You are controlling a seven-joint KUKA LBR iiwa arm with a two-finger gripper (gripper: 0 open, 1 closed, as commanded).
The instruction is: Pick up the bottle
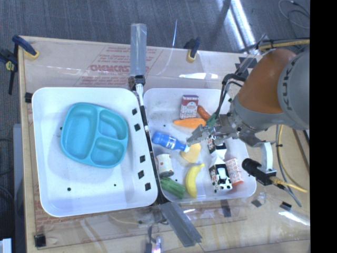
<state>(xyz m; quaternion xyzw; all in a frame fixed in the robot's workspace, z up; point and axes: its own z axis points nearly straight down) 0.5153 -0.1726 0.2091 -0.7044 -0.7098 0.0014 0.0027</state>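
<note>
Bottle [167, 141], blue with a white cap end, lies on its side in the right bin [158, 96], just beside that bin's left wall and roughly midway along it. Its cap end points toward a pale yellow piece [192, 153], which it appears to touch. Below the bottle sits a small can [165, 165], and further down a green vegetable [172, 186] and a banana [193, 179]; above and to the right of the bottle lie a carrot [189, 123] and a small red-and-white box [189, 107]. The gripper [202, 134] hangs just right of the bottle's cap end, over the pale yellow piece, and nothing is visibly between its fingers; whether they are spread or closed I cannot tell. A good grasp would likely mean shifting left toward the bottle's blue middle, turning the wrist so the fingers straddle the bottle across its narrow width, then descending. The risk is catching the yellow piece or nudging the bottle against the bin wall, so a centred approach seems wise.
</note>
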